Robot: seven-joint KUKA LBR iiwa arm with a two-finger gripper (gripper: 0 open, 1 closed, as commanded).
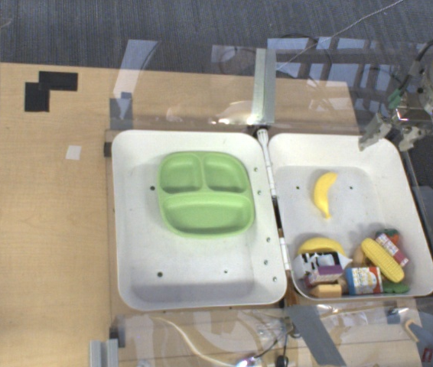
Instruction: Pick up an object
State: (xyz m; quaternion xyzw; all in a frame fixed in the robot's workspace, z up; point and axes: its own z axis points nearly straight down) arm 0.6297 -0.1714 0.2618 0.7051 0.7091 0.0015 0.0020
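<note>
Overhead slanted view of the bench with two shallow white bins side by side. The left bin (136, 205) holds a green divided plate (204, 193) lying flat near its centre. The right bin (354, 167) holds the candidate objects: a banana (324, 193) lying alone in the middle of the bin, and a cluster crowded along the lower edge, comprising a corn cob (383, 259), a small carton (363, 280), a yellow-topped item (321, 247) and other small packages pressed against one another.

The arm enters at the upper right of the frame, and its gripper (389, 131) hangs above the upper right corner of the right bin, over the rim. Its fingers appear spread and nothing lies between them; the pincer is released and empty.

The banana lies down and to the left of the gripper, well apart from it, with bare bin floor on every side. Its long axis runs nearly top to bottom in the frame, with a slight curve. As a judgement, the isolated banana offers the easiest grasp, with the fingers closing across its narrow width.
</note>
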